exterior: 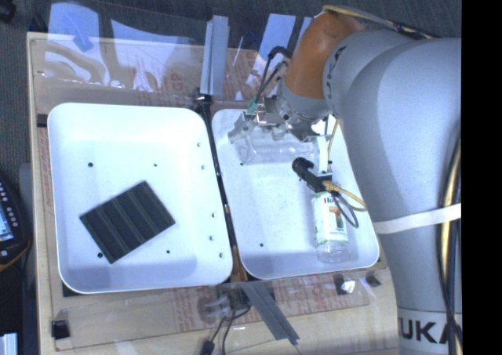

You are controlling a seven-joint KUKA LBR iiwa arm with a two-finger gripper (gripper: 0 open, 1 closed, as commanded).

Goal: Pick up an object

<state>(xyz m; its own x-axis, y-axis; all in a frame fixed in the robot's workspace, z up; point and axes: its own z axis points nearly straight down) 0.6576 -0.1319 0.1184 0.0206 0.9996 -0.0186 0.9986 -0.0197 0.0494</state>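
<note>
The grey arm (392, 134) bends in from the right, its orange-banded wrist angled down over the far end of the right bin (267, 255). The jaws (263, 122) sit low there; their state cannot be told. One clear bottle (330, 228) lies nearer than them, one dark ridged panel (127, 221) in the left bin (70, 122).

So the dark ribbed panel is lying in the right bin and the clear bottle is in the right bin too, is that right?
Not quite. The camera view shows the dark ribbed panel lying in the left bin, not the right one. The clear bottle is indeed in the right bin.
</note>
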